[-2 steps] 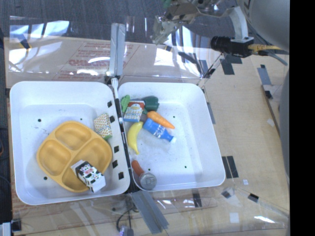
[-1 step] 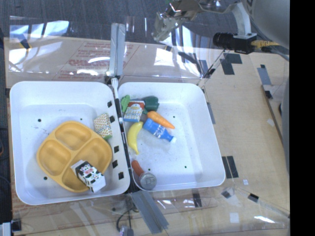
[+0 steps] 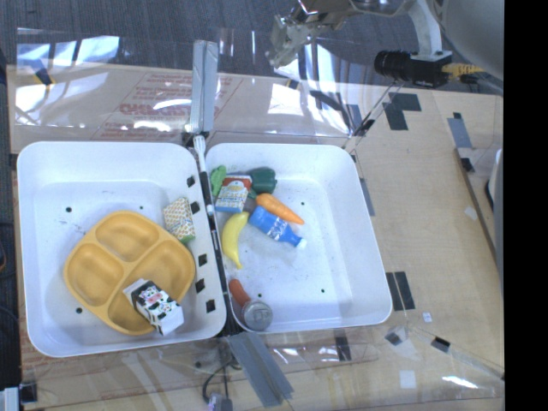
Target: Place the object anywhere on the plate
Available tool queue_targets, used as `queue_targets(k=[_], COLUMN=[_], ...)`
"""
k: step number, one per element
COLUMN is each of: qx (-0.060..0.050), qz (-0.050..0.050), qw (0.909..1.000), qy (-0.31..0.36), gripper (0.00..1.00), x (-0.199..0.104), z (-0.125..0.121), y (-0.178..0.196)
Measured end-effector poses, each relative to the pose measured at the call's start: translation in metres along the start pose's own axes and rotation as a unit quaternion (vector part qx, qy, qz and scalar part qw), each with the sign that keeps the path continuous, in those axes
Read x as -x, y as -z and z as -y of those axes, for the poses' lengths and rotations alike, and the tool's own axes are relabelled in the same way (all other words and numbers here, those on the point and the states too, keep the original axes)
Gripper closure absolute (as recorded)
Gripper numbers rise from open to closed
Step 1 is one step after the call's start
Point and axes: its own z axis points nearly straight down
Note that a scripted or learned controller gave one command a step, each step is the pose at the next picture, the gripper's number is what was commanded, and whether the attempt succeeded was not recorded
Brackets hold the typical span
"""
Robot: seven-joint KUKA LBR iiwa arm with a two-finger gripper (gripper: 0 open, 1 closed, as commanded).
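A yellow divided plate (image 3: pixel 111 264) lies in the left bin (image 3: pixel 51 169). A black-and-white cow-patterned carton (image 3: pixel 157 306) rests on the plate's lower right rim. A small patterned box (image 3: pixel 178 217) stands just off the plate's upper right edge. My gripper (image 3: pixel 287 39) hangs high above the bench, behind the far wall of the right bin (image 3: pixel 342 264), well away from the plate. I see nothing in it.
The right bin's left half holds a banana (image 3: pixel 233 238), a carrot (image 3: pixel 279 207), a blue bottle (image 3: pixel 277 227), a small carton (image 3: pixel 233 193), a dark green vegetable (image 3: pixel 262 178), a can (image 3: pixel 258 316) and a red piece (image 3: pixel 238 292). A divider wall (image 3: pixel 205 229) separates the bins.
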Motion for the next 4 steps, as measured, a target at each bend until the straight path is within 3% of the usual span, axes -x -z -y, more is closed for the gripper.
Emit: queue_targets(k=[1, 2, 4], qx=[0.002, 0.004, 0.002], qz=[0.000, 0.001, 0.000], qw=[0.9972, 0.9995, 0.9982], qy=[0.075, -0.033, -0.060], gripper=[1.00, 1.00, 1.00], x=[-0.021, -0.010, 0.004], z=[0.006, -0.002, 0.002], y=[-0.032, -0.030, -0.030])
